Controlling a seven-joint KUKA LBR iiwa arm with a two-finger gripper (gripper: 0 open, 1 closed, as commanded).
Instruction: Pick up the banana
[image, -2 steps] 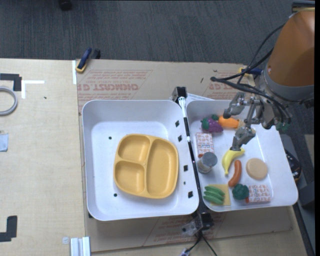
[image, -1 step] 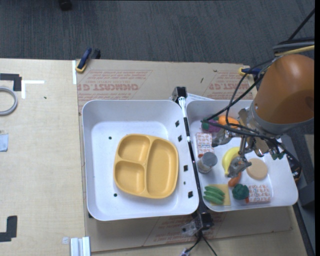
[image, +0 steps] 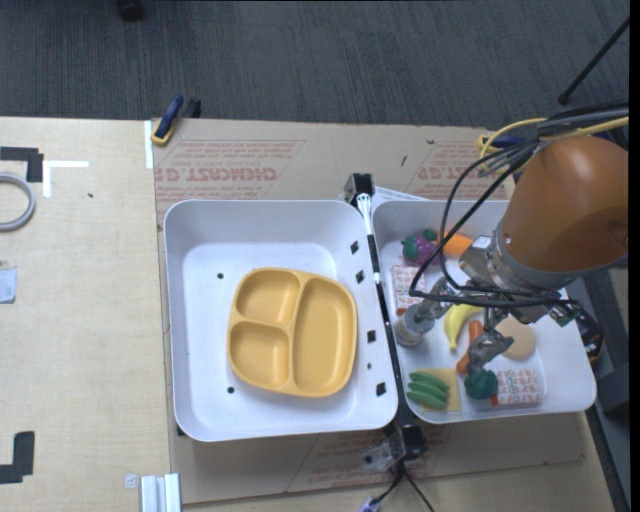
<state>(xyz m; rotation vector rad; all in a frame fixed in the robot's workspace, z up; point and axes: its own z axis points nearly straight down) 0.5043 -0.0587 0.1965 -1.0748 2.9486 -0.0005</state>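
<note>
The yellow banana (image: 458, 322) lies in the right bin (image: 570, 395), near its middle. My gripper (image: 449, 338) hangs low over it, open, with one finger (image: 410, 328) to the banana's left and the other (image: 487, 350) to its lower right. The banana lies in the gap between them, and I cannot tell whether either finger touches it. The arm's orange band (image: 570, 205) and its cables cover the bin's right half.
Around the banana lie purple grapes (image: 420, 245), an orange (image: 457, 243), a small carrot (image: 463, 358), green pea pods (image: 430, 388), a dark green vegetable (image: 480, 385), a tan cookie (image: 520, 345) and a red-printed packet (image: 520, 385). The left bin (image: 190, 300) holds a yellow divided plate (image: 293, 330).
</note>
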